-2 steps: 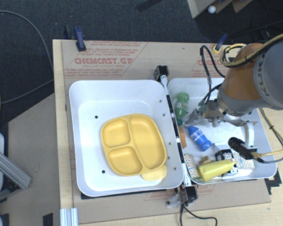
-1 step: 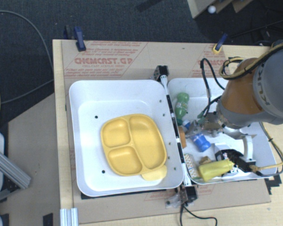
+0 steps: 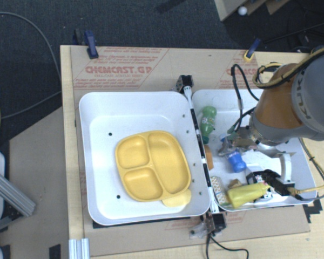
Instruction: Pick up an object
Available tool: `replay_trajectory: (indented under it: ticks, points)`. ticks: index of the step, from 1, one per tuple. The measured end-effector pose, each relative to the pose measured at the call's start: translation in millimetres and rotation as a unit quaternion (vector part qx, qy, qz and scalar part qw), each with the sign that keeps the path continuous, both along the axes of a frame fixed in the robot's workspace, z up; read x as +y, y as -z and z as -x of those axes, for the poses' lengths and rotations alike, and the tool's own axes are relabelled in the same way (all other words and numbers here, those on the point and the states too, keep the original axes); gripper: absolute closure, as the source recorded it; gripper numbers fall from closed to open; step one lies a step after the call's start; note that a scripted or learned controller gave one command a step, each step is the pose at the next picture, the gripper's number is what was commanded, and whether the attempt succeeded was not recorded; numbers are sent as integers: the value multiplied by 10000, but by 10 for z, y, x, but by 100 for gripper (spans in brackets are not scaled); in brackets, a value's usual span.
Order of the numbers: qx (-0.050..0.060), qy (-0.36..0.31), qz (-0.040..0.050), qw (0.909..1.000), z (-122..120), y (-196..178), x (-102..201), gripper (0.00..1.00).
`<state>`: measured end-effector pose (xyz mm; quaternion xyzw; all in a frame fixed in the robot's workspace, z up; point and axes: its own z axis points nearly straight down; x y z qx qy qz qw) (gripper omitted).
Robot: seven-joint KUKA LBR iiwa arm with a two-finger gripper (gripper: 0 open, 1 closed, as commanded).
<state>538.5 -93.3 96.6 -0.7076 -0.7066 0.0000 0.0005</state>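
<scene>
My gripper (image 3: 231, 145) hangs low over the middle of the right bin (image 3: 221, 99), at the end of the grey and orange arm coming in from the right. Just below it, a small blue object (image 3: 237, 162) lies on the bin floor, close to the gripper; I cannot tell if they touch. A green bottle (image 3: 207, 120) lies up and to the left of the gripper, beside the bin's left wall. A yellow bottle-like object (image 3: 246, 193) rests along the bin's near edge. Nothing is visibly held.
In the left bin (image 3: 97, 117) sits a yellow divided plate (image 3: 153, 165), with a pale yellow piece (image 3: 176, 200) poking out under its near edge. A small tan item (image 3: 217, 185) lies in the right bin's near left corner. Blue clamps hold the board's far edge.
</scene>
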Motion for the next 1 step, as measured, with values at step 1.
replay_trajectory:
  ticks: [1]
  points:
    - [-5,-14,0,10000,-5,-919,805,100]
